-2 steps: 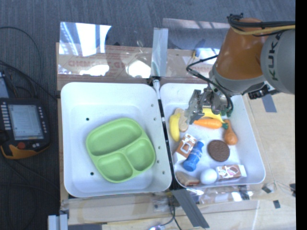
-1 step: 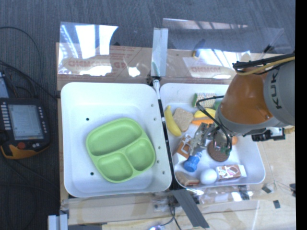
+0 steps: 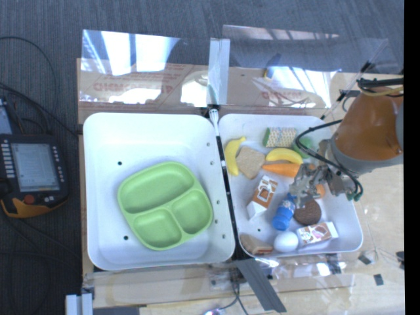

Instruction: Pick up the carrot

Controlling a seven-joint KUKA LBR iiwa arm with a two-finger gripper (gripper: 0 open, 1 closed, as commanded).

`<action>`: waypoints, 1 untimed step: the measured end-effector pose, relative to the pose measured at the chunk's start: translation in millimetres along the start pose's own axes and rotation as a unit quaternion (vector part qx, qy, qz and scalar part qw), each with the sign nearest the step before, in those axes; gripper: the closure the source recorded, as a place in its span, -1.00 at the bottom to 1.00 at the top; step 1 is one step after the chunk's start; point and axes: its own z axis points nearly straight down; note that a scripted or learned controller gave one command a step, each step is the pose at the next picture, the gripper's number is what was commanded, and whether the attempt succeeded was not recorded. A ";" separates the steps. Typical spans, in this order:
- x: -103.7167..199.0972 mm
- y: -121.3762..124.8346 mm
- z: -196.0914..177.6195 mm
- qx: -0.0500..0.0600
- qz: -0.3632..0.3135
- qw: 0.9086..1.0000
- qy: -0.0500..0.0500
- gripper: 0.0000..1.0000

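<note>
From above, the camera view shows two white bins side by side on the surface: the left bin (image 3: 105,143) and the right bin (image 3: 348,231). The left one holds a single green divided plate (image 3: 165,204) with three compartments. The hand (image 3: 306,184) hangs low inside the right bin, under the arm's orange band (image 3: 367,133); whether it is apart or together I cannot tell, and nothing shows clamped in it. The one carrot (image 3: 281,169) lies just to the hand's left and a little above it, close to the hand. Two bananas lie near: one (image 3: 284,155) just above the carrot, one (image 3: 232,153) further left by the divider. One blue bottle (image 3: 284,214) and one brown round cookie (image 3: 307,212) sit right below the hand, and one white egg (image 3: 286,242) lower still.
</note>
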 end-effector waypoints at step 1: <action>8.3 54.9 -163.4 -0.008 -0.016 1.000 0.014 1.00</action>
